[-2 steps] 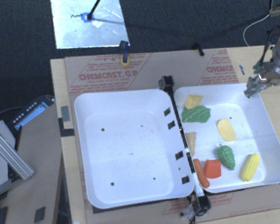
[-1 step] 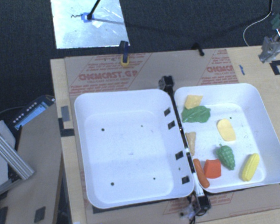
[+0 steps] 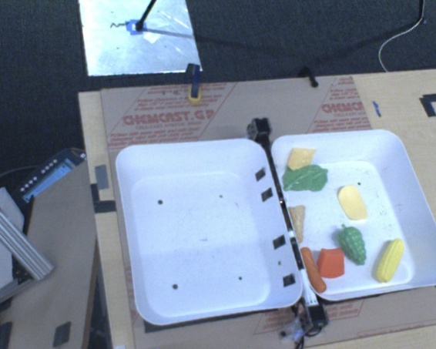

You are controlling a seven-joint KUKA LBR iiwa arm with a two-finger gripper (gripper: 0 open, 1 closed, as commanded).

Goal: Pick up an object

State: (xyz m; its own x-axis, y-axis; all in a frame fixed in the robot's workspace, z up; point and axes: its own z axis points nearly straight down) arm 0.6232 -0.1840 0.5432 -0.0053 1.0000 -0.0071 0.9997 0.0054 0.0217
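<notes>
Seven toy foods sit in the right bin (image 3: pixel 401 150), lower right of the frame; the corn cob (image 3: pixel 390 260) lies nearest my side, long axis slanting up-right. My hand's state: cannot tell.

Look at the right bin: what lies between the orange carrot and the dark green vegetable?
In the camera view, a red-orange block lies between the carrot and the dark green vegetable, close beside the carrot, near the front of the right bin.
</notes>
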